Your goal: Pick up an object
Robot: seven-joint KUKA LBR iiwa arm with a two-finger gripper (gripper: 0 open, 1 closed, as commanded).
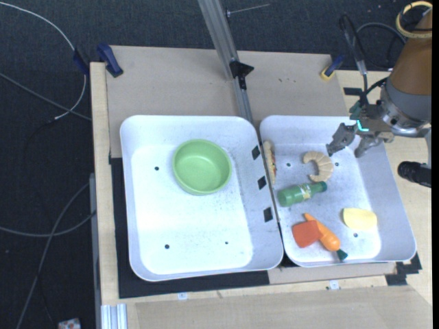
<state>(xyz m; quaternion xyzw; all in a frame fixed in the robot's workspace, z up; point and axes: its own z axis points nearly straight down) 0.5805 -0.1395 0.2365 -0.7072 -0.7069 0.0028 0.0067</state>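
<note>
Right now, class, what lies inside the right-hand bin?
The right-hand bin holds a croissant, green bottle, carrot, yellow piece and a long brown item. The claw hides the floor beneath it.

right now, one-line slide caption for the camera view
Open hand above the right bin near a croissant; green bowl sits left.

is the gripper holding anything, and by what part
Nothing is held. The gripper hangs open above the right bin, just right of the croissant.

Pincer (pixel 352 142) spread wide, nothing held
</note>
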